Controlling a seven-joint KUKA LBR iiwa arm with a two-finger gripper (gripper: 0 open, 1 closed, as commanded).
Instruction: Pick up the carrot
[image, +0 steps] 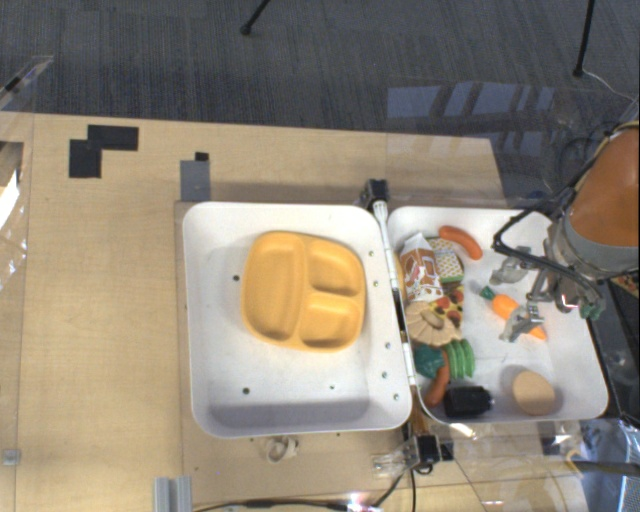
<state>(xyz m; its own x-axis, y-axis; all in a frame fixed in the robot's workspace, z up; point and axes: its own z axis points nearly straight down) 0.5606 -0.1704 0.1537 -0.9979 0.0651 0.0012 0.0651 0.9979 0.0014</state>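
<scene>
The carrot, orange with a green stub at its left end, lies on the floor of the right bin, towards its right half. My gripper reaches in from the right and is low over the carrot. It is open, with one finger behind the carrot and the other in front. The carrot's right end is partly hidden by the front finger. The carrot rests on the bin floor.
Packed along the right bin's left side are a red sausage, a printed carton, green items and a black object. A tan lump sits near the front. The left bin holds a yellow divided plate.
</scene>
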